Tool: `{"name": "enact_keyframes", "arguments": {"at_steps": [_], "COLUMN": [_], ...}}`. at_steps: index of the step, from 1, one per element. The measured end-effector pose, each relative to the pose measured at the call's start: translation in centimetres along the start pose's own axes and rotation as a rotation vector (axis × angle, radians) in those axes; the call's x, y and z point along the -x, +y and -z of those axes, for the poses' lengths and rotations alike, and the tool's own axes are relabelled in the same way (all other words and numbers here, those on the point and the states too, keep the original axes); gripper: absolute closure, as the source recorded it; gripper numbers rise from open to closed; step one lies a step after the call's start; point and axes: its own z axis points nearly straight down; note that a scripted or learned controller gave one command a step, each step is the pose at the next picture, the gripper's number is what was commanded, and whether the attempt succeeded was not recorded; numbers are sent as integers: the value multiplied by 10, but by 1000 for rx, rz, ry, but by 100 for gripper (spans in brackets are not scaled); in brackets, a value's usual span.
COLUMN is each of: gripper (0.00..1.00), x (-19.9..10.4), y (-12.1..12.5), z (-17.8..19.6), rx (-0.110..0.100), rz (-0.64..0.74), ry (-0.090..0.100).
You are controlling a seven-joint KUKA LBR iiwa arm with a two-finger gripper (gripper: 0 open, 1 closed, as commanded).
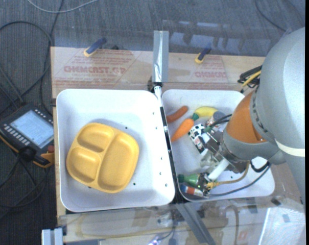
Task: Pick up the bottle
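Bottle (190,178) lies just below the gripper (211,173) in the right bin (261,188); grasp pending, claw state unreadable; next, close squarely.

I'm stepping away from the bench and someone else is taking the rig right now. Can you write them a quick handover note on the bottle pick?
Gripper: low in the right bin, near its front edge; finger state cannot be read from here.
Bottle: appears to be the small green-topped item lying at the right bin's front left corner, just beside the gripper.
Also there: carrot, sausage, yellow item. Yellow tray in the left bin.
Done: arm lowered near the bottle.
Left: confirm grasp, lift.
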Motion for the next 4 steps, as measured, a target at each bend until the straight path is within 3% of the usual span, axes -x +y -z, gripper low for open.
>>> {"name": "enact_keyframes", "arguments": {"at_steps": [1,2,3,4], "gripper": [100,100,100,100], "x": [-57,-107,-164,-204], "y": [-74,-132,-197,-244], "z": [84,85,126,129], "rx": [-8,-5,-6,-3], "rz": [-332,-466,-386,5], "ry": [-15,-17,-15,-15]}}
